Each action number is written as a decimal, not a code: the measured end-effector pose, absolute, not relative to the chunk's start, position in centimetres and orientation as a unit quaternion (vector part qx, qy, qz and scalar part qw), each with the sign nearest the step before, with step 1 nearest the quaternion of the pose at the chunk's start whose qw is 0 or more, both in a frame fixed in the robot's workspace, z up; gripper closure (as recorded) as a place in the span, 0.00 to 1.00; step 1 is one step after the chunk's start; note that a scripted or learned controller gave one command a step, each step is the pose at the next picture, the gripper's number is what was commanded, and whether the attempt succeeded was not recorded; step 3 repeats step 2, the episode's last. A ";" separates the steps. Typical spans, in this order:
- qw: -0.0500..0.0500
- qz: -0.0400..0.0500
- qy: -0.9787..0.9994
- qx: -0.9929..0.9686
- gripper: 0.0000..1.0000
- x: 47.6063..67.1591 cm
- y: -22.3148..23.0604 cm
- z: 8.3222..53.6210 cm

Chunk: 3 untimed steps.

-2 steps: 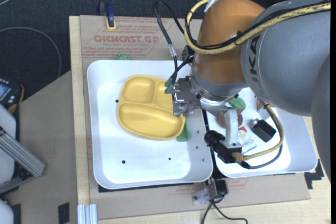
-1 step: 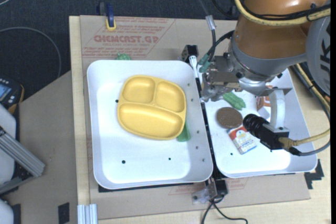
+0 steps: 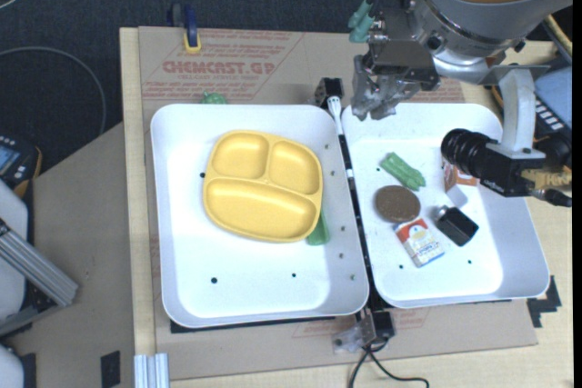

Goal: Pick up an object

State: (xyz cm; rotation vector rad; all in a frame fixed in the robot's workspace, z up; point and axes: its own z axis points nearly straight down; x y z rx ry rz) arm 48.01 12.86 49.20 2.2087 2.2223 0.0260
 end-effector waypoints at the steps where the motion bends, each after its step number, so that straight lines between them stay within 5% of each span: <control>1: -0.002 -0.004 0.705 0.709 1.00 47.9 9.7 40.0; 3: 0.001 0.001 0.708 0.707 1.00 48.0 9.9 41.5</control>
